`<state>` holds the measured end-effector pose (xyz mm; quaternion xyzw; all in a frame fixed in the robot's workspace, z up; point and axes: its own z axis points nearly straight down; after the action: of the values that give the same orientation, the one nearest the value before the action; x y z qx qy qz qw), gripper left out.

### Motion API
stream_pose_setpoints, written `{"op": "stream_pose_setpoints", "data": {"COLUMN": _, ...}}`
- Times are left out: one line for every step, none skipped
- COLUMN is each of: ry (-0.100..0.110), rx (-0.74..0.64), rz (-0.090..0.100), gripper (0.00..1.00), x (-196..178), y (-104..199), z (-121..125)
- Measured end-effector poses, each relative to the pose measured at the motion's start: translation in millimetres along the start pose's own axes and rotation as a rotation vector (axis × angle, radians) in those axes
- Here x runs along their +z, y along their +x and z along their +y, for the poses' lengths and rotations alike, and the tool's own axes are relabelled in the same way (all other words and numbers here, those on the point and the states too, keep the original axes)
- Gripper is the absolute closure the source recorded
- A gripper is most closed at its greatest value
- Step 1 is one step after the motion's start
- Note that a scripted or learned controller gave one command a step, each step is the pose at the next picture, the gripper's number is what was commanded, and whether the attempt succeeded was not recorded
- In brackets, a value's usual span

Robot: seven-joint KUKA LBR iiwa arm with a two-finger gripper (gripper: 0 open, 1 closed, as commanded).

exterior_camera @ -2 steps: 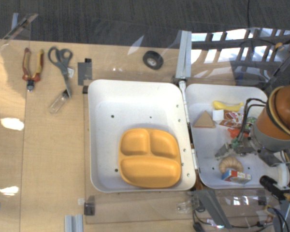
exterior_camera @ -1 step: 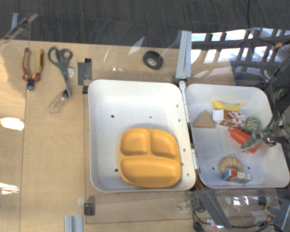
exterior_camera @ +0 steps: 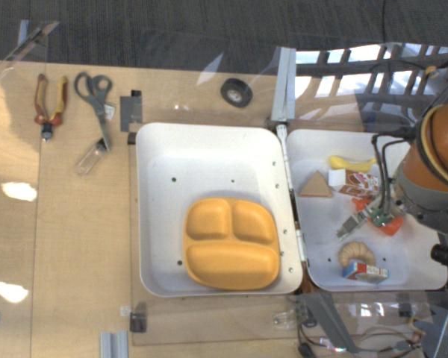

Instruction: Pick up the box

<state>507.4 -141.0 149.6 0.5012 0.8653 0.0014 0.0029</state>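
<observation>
- You have two white bins on the counter (exterior_camera: 60,237): the left bin (exterior_camera: 157,200) and the right bin (exterior_camera: 313,267), side by side with a narrow divider between them.
- In the left bin you see a yellow three-compartment tray (exterior_camera: 231,242), lying toward the near side.
- The box (exterior_camera: 366,272), small and coloured red, white and blue, lies in the right bin near its front edge, flat on the floor of the bin.
- Just behind the box, touching or nearly touching it, is a croissant (exterior_camera: 356,251).
- Further back in that bin you find a brown wedge (exterior_camera: 315,186), a banana (exterior_camera: 351,162), a small white block (exterior_camera: 336,178) and a red-brown packet (exterior_camera: 356,183) beside it.
- The arm (exterior_camera: 433,162) comes in from the right, its orange band over the right bin's far side.
- The hand (exterior_camera: 369,216) sits low over the middle of the right bin, among small red and green pieces; it is apart from the box, which lies nearer the front.
- You cannot tell from this view how the hand is set, spread or pressed together.
- On the counter to the left lie pliers (exterior_camera: 48,104), scissors (exterior_camera: 97,103) and, further back, a roll of black tape (exterior_camera: 236,92).
</observation>
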Motion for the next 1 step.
{"op": "stream_pose_setpoints", "data": {"ry": 0.000, "rx": -0.043, "rz": 0.000, "gripper": 0.00, "x": -11.5, "y": 9.1, "z": -15.6}}
